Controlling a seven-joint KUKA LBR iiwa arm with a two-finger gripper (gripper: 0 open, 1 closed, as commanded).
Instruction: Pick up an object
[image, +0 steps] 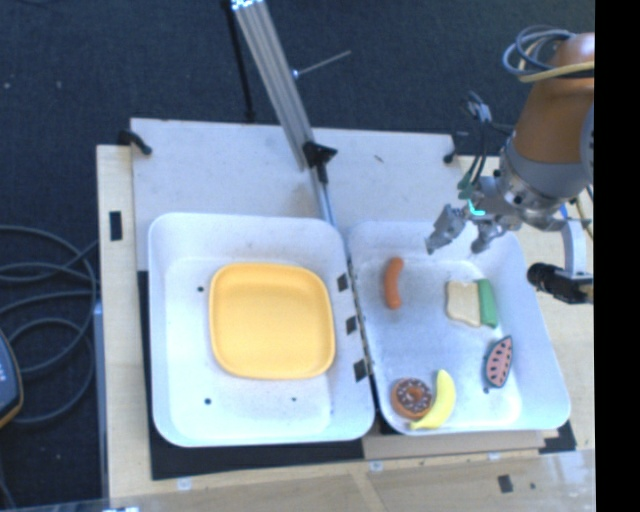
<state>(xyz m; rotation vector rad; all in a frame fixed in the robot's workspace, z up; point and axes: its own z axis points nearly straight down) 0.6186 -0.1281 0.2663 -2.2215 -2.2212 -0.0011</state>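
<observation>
Light is bright & even on the two white bins (440, 420), w/ the plastic near washed out, esp. around the yellow plate (271, 320). Shadows are soft & short: a faint one hugs the plate's lower edge. The floor left of & above the plate reads very dark, cables barely showing. My wrist, right of & above the plate, looks slightly soft; overall the pic is low-res & grainy. No strong glare spots.
</observation>
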